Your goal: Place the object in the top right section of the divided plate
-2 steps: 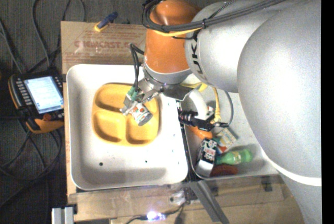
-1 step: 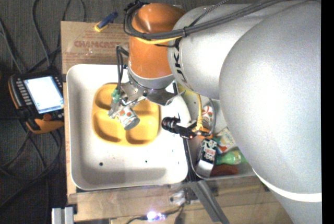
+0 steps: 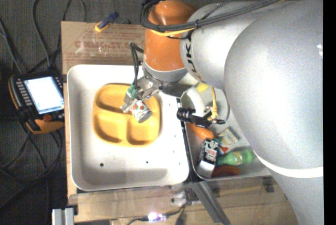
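A yellow divided plate [image 3: 107, 114] lies in the left white bin [image 3: 79, 135]. My gripper [image 3: 135, 104] reaches down from the orange-banded wrist over the plate's right half. A small can [image 3: 142, 112] with a red and white label sits tilted between its fingertips, so the gripper is shut on it. The can hangs over the right side of the plate, near the ridge between the upper right and lower right sections. I cannot tell if it touches the plate.
The right bin [image 3: 192, 169] holds an orange item [image 3: 198, 132], a green bottle [image 3: 237, 157], a black and white package [image 3: 209, 152] and a red item [image 3: 226, 170]. A handheld screen [image 3: 41, 95] lies left of the bench. The arm's bulk covers the right side.
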Action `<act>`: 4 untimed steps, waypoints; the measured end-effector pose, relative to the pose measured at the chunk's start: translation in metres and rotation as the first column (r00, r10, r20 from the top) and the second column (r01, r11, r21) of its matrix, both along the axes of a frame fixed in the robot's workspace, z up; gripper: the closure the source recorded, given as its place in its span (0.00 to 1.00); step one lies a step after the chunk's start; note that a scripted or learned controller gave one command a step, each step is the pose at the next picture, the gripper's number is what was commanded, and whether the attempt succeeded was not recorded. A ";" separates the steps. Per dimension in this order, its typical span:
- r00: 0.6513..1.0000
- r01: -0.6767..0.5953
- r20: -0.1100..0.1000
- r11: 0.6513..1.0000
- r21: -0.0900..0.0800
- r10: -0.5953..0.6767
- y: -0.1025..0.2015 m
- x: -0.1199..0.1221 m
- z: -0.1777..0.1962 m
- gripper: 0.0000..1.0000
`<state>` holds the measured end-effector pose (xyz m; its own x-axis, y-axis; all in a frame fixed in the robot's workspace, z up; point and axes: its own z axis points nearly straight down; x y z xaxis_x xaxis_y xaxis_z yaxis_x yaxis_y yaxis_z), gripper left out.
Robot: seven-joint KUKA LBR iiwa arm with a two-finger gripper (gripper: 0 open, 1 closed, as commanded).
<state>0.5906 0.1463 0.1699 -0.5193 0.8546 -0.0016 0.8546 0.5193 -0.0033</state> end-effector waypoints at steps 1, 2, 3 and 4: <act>0.989 -0.148 0.002 0.989 0.000 0.148 0.054 -0.017 0.054 1.00; 0.986 -0.164 0.002 0.986 0.003 0.164 0.068 -0.022 0.116 1.00; 0.987 -0.163 0.001 0.987 -0.001 0.163 0.067 -0.022 0.124 1.00; 0.987 -0.163 0.001 0.987 -0.003 0.163 0.067 -0.022 0.133 1.00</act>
<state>0.5691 0.2136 0.3029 -0.6516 0.7586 -0.0043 0.7586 0.6516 -0.0039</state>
